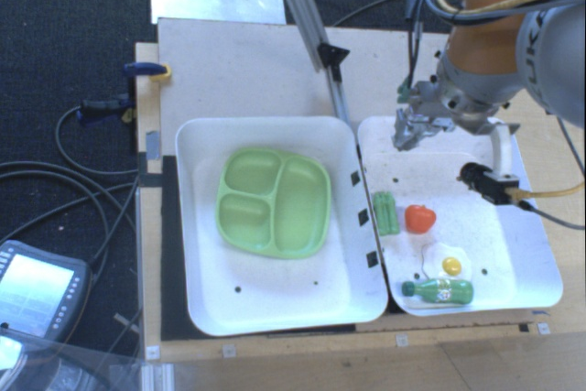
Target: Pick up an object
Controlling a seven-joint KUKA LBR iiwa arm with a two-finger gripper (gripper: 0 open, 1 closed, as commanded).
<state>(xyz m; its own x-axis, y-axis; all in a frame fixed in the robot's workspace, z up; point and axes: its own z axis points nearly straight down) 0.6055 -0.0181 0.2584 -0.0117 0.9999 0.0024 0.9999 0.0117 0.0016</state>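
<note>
In the right bin [531, 243] lie several small objects: a green ridged block [386, 212] by its left wall, a red tomato-like piece [420, 218], a fried egg [447, 263] and a green bottle [440, 290] lying on its side near the front. My gripper [407, 135] hangs over the back left corner of that bin, well behind these objects, with nothing seen between its fingers. The grey arm with its orange band [499, 0] reaches in from the upper right.
The left bin [206, 288] holds a light green divided plate [275, 202]. A grey slanted pole [307, 9] crosses the bench behind the bins. Cables and a pendant [32, 288] lie on the floor at left. A black cable fitting [485, 181] hangs over the right bin.
</note>
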